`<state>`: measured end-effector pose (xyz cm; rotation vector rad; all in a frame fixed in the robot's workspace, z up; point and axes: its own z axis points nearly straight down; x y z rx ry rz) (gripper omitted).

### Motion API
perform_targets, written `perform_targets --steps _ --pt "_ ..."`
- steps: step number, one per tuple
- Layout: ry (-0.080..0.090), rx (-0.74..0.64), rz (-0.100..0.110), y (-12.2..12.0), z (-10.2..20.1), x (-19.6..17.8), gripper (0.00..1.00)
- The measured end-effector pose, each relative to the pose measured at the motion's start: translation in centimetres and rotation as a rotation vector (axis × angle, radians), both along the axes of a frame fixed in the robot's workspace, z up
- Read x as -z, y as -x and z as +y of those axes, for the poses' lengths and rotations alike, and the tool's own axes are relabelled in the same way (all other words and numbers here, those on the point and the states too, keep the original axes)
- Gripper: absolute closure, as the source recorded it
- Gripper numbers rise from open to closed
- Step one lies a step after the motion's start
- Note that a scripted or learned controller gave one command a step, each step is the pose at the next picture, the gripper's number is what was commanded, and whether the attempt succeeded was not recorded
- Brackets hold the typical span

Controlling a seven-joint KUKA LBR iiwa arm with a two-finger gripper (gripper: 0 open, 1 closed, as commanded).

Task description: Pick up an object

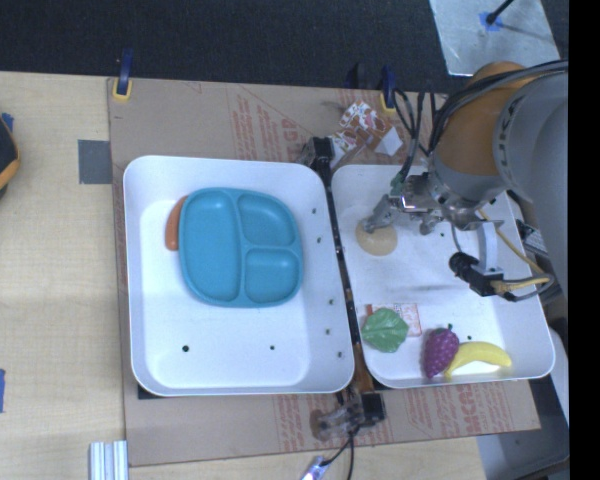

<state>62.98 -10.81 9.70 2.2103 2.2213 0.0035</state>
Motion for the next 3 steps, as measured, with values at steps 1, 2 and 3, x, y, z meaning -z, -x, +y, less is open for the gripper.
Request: perform_targets --steps 1,2,3 --pt "-0.002 0.000 -0.002 4.5 -2.1 0.0 0.00" --pt "-0.003 0.000 -0.002 -1.7 1.1 0.0 0.00" --pt "-0.003 0.003 0.007 -2.4 -3.6 -6.3 0.00"
